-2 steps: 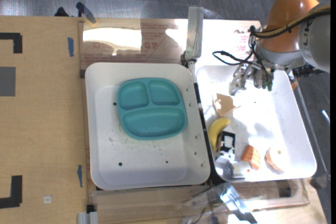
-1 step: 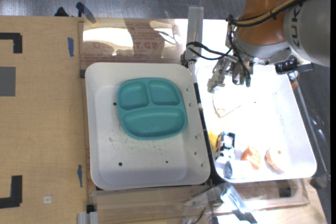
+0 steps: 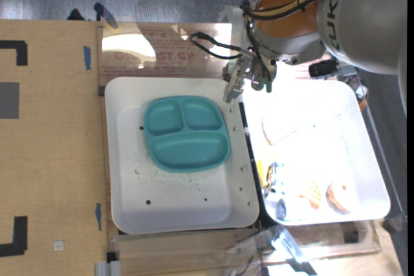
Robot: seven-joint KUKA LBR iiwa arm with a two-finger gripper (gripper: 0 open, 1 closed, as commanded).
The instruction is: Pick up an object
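The bench [image 3: 45, 158] has a brown, cardboard-like top with black corner marks and bits of blue tape. Two shallow white bins sit on it side by side, touching along their inner edges: the left bin [image 3: 123, 203] and the brightly lit right bin [image 3: 362, 139]. A reddish printed sheet [image 3: 162, 55] lies behind the left bin.

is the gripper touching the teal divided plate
Apart. The camera view shows the gripper over the bins' shared edge, with bare white bin floor between it and the teal divided plate.
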